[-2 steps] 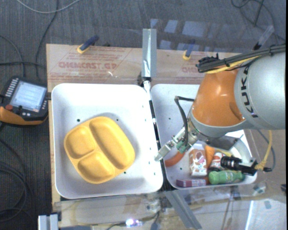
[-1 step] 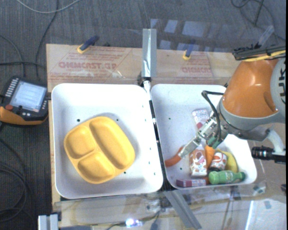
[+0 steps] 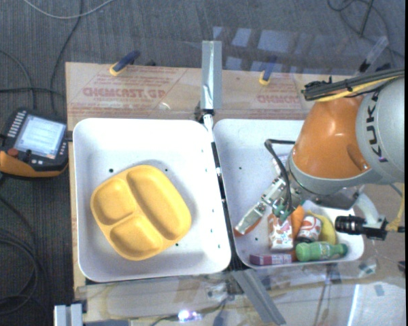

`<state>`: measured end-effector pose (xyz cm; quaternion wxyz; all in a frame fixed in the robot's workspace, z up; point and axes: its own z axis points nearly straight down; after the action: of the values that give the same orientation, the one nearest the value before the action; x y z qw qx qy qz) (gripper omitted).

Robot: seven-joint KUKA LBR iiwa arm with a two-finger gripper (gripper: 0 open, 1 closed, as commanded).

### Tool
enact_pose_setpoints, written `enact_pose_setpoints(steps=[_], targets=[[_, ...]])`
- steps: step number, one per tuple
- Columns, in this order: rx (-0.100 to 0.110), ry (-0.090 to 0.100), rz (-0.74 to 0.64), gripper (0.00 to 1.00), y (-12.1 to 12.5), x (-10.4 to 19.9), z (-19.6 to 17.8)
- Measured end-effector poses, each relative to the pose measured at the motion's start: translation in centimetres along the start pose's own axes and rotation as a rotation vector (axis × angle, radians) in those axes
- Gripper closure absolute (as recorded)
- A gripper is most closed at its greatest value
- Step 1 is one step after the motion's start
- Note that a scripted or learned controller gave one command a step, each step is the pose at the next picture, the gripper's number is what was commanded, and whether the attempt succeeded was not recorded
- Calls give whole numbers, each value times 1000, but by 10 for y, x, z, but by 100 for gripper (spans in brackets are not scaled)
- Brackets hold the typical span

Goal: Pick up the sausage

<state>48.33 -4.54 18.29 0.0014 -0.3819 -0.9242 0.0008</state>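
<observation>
My gripper (image 3: pixel 246 223) hangs low over the left part of the right bin (image 3: pixel 248 151), slanting down and to the left from the orange wrist (image 3: pixel 326 148). A small reddish-brown bit, possibly the sausage (image 3: pixel 240 229), shows right at its tip, near the bin floor. It is too small to tell whether the gripper holds it.
Just right of the gripper, a pile fills the bin's front right corner: a small carton (image 3: pixel 280 233), an orange carrot (image 3: pixel 296 219), a banana (image 3: pixel 328 229), a green bottle (image 3: pixel 319 251) and a flat purple box (image 3: pixel 268 258). A yellow divided plate (image 3: pixel 140 211) lies in the left bin (image 3: pixel 95 141).
</observation>
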Motion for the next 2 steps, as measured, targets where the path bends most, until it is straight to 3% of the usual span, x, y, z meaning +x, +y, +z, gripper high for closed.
enact_pose_setpoints(steps=[1, 2], targets=[[0, -2, -19, 0, -22, -22, 0], [-10, -13, -110, 0, -37, -44, 93]])
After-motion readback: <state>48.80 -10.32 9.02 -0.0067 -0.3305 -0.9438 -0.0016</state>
